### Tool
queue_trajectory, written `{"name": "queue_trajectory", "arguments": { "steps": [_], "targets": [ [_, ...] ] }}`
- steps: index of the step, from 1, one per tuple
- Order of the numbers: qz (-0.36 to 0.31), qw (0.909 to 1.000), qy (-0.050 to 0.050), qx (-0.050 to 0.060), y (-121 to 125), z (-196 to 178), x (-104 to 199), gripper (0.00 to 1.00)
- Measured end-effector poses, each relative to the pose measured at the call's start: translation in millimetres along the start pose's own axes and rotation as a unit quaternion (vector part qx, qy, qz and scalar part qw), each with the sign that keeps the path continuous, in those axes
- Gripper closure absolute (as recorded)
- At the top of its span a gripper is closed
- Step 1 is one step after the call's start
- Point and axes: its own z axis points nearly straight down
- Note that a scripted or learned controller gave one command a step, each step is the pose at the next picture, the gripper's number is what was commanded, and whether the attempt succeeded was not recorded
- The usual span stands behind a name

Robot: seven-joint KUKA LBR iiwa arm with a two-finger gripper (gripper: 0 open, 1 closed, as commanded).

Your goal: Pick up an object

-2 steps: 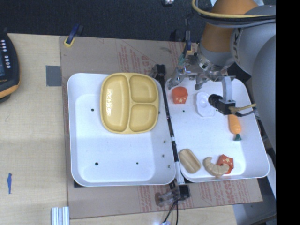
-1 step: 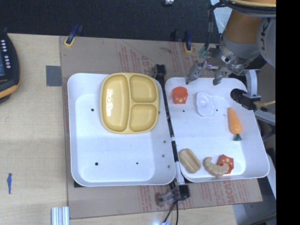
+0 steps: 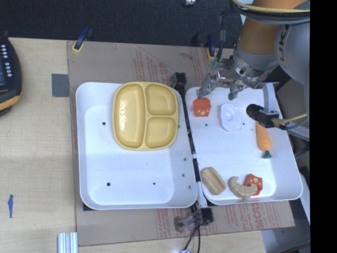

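Observation:
My gripper [image 3: 218, 91] hangs over the far end of the right bin [image 3: 287, 165], its two fingers spread wide and open with nothing between them. Just below the left fingertip sits a small red-orange block [image 3: 201, 108]. A clear whitish plastic piece [image 3: 230, 117] lies below the right fingertip. An orange carrot [image 3: 263, 137] lies along the bin's right side. At the near end rest a tan bread-like piece [image 3: 212, 180], a pale curved pastry [image 3: 240, 189] and a red piece with yellow stars [image 3: 254, 182].
The left bin [image 3: 100, 183] holds a yellow divided plate [image 3: 146, 115] at its far end. A divider with black clips runs between the two bins. A black and orange device [image 3: 8, 73] sits at the bench's left edge.

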Motion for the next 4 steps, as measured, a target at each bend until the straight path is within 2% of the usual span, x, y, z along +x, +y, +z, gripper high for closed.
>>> {"name": "queue_trajectory", "arguments": {
  "steps": [1, 2, 3, 4],
  "targets": [
    [0.000, 1.0000, -0.001, -0.003, 16, -1, 11, 0.00],
    [0.000, 1.0000, 0.000, -0.004, 16, -29, 29, 0.00],
    [0.005, 1.0000, -0.001, 0.004, -33, 43, -50, 0.00],
    [-0.001, 1.0000, 0.000, -0.004, 12, 23, 5, 0.00]
  ]
}}
